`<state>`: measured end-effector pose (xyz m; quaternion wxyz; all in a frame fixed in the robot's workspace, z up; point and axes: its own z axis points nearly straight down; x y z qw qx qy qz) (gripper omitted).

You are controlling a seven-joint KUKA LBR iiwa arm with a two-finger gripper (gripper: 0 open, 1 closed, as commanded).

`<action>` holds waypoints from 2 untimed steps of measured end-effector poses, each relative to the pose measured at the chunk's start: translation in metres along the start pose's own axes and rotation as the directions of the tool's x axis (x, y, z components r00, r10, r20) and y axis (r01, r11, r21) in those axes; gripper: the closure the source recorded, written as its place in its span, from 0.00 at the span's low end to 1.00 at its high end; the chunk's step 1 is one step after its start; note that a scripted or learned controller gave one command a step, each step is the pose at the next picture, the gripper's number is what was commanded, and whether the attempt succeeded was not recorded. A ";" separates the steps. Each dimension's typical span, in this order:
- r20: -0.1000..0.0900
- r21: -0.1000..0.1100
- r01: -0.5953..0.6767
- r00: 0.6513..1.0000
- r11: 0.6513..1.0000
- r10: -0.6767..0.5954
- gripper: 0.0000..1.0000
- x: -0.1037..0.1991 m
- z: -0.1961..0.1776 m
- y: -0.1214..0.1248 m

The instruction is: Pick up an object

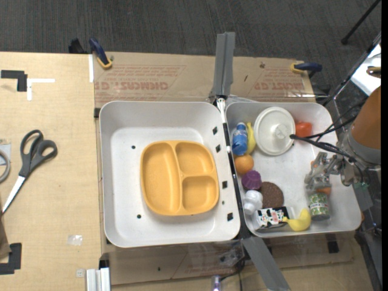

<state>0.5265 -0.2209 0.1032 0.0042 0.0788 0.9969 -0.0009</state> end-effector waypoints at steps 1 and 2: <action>-0.003 -0.001 -0.168 0.986 0.986 0.168 1.00 -0.050 0.011 0.052; -0.004 0.000 -0.168 0.986 0.986 0.168 0.00 -0.050 0.011 0.052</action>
